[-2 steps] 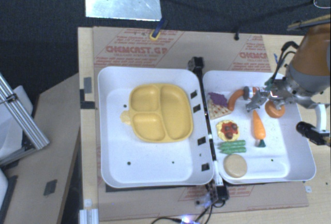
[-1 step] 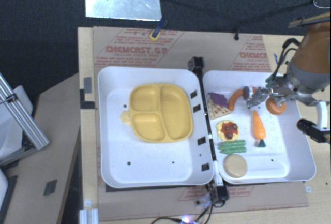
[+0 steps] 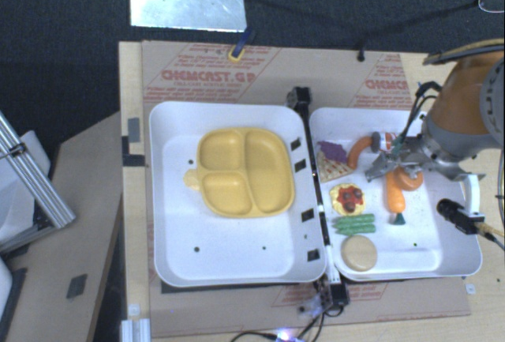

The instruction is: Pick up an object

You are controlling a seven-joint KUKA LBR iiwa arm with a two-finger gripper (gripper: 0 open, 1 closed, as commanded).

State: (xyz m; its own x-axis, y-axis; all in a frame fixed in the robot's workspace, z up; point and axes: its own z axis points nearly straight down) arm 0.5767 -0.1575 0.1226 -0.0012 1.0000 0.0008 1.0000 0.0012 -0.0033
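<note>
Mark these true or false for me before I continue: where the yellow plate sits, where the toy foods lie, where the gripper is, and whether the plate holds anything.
1. The yellow three-compartment plastic plate lies in the left white bin. True.
2. The toy foods lie in the left bin. False: the orange toy carrot, green toy beans, round beige toy cookie and small round toy pizza lie in the right white bin.
3. The gripper is over the right bin, near the carrot. True.
4. The purple toy piece sits on the plate. False: it lies in the right bin, beside the divider.
</note>
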